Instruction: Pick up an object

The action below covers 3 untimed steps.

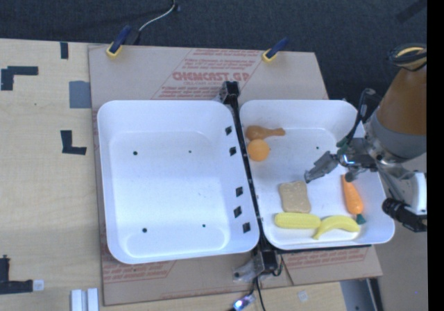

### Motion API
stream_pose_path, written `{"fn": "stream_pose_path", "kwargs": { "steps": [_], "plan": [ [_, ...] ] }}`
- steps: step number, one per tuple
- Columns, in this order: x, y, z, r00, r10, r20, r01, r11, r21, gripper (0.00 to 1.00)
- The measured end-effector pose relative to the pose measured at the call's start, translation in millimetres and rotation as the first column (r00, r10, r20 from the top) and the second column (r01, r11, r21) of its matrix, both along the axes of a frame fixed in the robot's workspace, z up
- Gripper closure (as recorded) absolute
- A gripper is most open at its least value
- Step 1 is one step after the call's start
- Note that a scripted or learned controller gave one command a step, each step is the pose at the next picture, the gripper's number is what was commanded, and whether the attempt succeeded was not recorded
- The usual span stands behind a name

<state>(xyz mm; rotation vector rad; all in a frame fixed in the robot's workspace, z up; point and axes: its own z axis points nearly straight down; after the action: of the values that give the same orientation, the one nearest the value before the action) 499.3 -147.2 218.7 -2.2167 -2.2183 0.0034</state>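
Arm (406,105) comes in from the right over the right bin (326,112). Gripper (320,169) hangs low over the bin floor, just above and right of the cracker (295,197). Can't tell its state at this size, and nothing is visibly held.

Candidates, all in the right bin:
- cracker: flat tan square, near bin centre, closest to the gripper
- carrot (352,195): right side, just below the wrist
- corn (297,220) and banana (338,225): end to end along the front wall
- orange ball (258,151) with a brown drumstick (262,132) just above it: by the divider

Left bin (139,112) holds nothing to pick.

Judgement: still approach or descent, no grasp made yet. The cracker is the nearest target but lies flat, so a pinch likely slides off; it needs the fingertips to straddle its short edges and go right down to the floor. The carrot is probably easier: grip across its narrow width, mid-length, clear of the bin wall. Lift straight up to avoid nudging the corn.
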Motion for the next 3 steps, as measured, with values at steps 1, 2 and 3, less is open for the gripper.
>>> {"fn": "stream_pose_path", "kwargs": {
  "steps": [1, 2, 3],
  "plan": [
    [-17, 50, -137, 1.000, 0.002, 0.002, -0.002, 1.000, -0.003, 0.00],
    [-15, 49, -130, 1.000, 0.000, 0.006, 0.000, 1.000, 0.000, 0.00],
    [-14, 47, -120, 1.000, -0.001, 0.010, 0.001, 1.000, -0.005, 1.00]
  ]
}}
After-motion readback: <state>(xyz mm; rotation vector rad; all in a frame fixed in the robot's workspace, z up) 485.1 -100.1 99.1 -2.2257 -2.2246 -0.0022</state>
